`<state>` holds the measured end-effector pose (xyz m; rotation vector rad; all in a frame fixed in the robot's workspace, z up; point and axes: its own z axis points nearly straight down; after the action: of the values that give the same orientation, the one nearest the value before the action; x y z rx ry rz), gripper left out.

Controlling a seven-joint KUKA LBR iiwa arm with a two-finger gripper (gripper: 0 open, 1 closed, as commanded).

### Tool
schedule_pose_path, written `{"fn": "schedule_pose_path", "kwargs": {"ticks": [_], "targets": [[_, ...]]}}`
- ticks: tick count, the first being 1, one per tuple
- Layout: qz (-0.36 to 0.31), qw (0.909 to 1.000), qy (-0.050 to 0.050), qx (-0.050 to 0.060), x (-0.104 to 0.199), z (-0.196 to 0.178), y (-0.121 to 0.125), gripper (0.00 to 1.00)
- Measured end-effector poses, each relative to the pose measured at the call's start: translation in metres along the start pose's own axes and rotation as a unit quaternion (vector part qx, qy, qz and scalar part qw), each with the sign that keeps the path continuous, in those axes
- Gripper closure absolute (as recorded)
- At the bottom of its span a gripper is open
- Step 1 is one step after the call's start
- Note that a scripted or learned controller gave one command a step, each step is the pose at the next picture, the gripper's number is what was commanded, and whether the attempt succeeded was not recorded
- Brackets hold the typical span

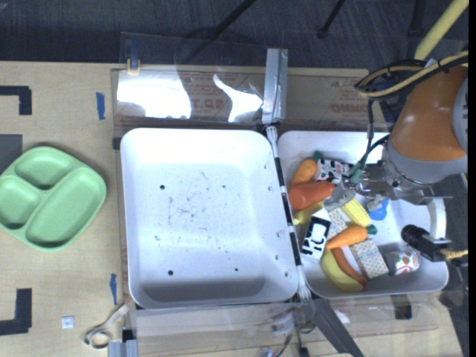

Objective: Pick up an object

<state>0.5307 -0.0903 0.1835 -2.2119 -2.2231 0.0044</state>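
Observation:
The right bin (428,280) holds a heap of toy food and small items: an orange carrot-like piece (311,193), another carrot (346,237), a yellow corn cob (358,213), a banana (338,271), a black-and-white card (316,236) and a patterned block (370,257). My gripper (352,187) reaches down into this bin from the right, just above the corn and right of the orange piece. Its tips sit among the objects.
The left bin (197,214) stands beside the right one, split by a metal divider (275,88). A green sectioned plate (48,197) lies on the bench at far left. The arm's orange band (435,121) hangs over the right bin's back corner.

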Motion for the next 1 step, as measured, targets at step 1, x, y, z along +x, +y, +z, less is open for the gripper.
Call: {"fn": "schedule_pose_path", "kwargs": {"ticks": [1], "targets": [[-0.009,1.0,0.0,-0.001,-0.0285,0.0613,0.0156,0.0]]}}
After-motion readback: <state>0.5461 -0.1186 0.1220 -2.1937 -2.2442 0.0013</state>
